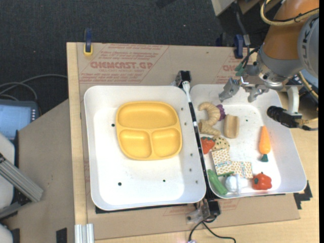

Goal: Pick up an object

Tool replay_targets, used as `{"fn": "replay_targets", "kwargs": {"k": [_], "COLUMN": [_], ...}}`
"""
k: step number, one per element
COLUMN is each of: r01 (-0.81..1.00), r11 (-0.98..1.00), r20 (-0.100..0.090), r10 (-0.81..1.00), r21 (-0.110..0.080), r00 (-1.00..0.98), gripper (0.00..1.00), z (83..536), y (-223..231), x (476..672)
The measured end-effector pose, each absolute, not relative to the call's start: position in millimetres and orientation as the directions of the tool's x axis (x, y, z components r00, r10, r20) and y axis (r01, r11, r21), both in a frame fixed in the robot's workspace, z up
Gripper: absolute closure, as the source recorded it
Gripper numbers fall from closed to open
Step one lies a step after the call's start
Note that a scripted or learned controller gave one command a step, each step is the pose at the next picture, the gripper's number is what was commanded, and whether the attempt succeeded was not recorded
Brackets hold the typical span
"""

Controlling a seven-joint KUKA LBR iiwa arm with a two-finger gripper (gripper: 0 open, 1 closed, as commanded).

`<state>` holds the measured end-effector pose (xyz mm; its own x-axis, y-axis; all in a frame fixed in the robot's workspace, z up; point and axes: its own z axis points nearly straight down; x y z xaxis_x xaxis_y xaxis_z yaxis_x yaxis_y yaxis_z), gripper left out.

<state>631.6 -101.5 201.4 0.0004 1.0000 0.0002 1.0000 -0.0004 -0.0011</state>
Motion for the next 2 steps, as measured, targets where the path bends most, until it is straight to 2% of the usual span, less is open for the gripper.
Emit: {"fn": "replay_targets", "kwargs": {"k": [1,2], "r01": [1.0,1.0], "r11": [-0.001,0.003], "r20": [0.005,0.001], "r10": [1.0,1.0], "r21": [0.004,0.017], "r00": [0.001,-0.003], "gripper": [0.0,1.0], "z": [82.3,102.2], "y": [-108.6,-109.1], "x": [668.4,671.6]}}
